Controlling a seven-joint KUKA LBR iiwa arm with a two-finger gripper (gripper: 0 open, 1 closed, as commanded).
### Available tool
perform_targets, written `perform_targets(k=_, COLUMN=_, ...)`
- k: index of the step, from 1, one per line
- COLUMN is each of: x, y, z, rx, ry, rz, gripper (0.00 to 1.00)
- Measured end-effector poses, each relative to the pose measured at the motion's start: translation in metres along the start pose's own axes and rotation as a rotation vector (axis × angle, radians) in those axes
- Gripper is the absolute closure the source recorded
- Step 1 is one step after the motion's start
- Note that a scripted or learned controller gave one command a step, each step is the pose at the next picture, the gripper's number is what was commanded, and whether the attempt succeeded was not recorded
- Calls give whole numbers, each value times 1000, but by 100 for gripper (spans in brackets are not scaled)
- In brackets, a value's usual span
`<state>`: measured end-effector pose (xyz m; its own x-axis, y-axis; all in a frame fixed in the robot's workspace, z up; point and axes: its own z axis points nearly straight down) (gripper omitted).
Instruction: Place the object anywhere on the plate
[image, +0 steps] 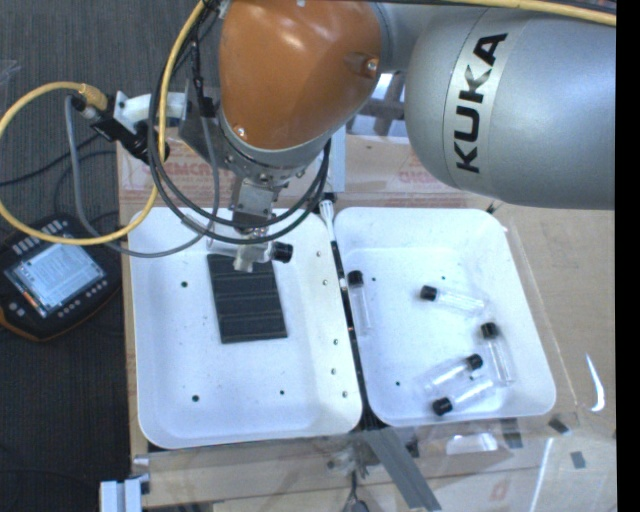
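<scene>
A clear tube with a black cap (268, 254) lies at the top edge of the dark ribbed plate (248, 304) in the left bin (170, 400), cap pointing right. The pincer (250, 258) sits right over it; whether it grips the tube cannot be told. 5 more capped tubes (452, 296) lie scattered in the right bin (520, 300).

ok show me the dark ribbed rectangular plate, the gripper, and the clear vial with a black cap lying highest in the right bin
dark ribbed rectangular plate (250, 305), camera view, on its ribbed middle.
gripper (250, 258), camera view, at its tip over the plate's top edge.
clear vial with a black cap (452, 297), camera view, on its clear body.
</scene>
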<state>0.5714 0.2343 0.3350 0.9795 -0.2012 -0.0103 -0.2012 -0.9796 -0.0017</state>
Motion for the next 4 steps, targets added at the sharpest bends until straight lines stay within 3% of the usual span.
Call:
perform_targets(k=1, x=-28, y=6, z=45, rx=-2, ry=0, rz=0, gripper=100)
perform_targets(k=2, x=29, y=18, z=56, rx=0, ry=1, rz=2, gripper=100)
perform_targets(k=3, x=81, y=-15, z=99, rx=3, ry=1, rz=13, gripper=100)
perform_targets(k=4, x=81, y=-16, z=93, rx=8, ry=-8, rz=20, gripper=100)
